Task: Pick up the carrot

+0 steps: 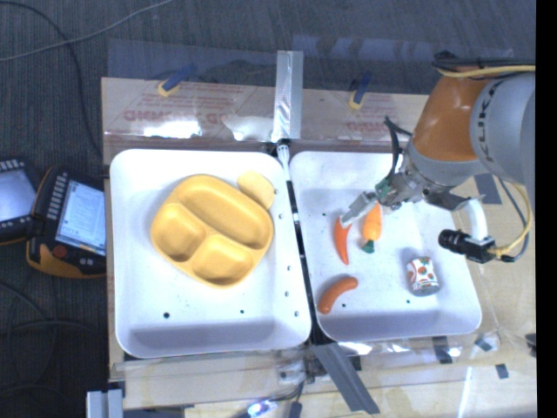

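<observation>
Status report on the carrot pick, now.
Gripper open, low in right bin, fingers straddling carrot top. Carrot lying on bin floor, not lifted. Red chili close beside it, left.

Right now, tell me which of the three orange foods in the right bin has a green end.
The carrot, beside the gripper. The chili pepper to its left is plain red-orange; the sausage lies nearer the front.
</observation>
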